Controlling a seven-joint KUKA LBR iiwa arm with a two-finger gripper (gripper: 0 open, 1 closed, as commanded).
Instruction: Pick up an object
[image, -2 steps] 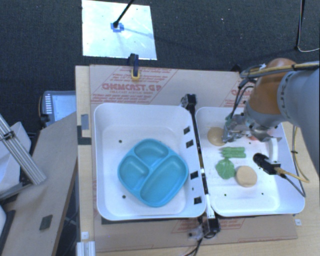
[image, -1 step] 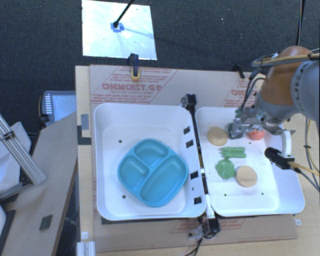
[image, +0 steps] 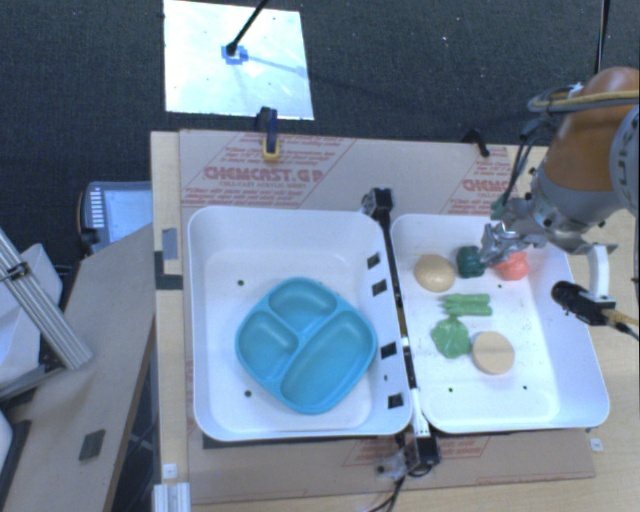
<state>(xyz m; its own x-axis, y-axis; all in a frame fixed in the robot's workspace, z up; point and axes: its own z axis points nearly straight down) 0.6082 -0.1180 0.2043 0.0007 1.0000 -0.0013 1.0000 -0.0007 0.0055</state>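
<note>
Teal, small and probably light, the rounded toy (image: 469, 262) sits touching the end effector (image: 490, 247); whether it is gripped cannot be told.

Bench (image: 300, 160): brown board printed with red lettering. Bears two shallow white bins side by side, touching: left bin (image: 220, 240), right bin (image: 575, 385). Yellow clamp (image: 270, 145) at the board's far edge.

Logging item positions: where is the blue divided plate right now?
The blue divided plate lies in the left bin, toward its lower middle, apart from the food items in the right bin.
</note>
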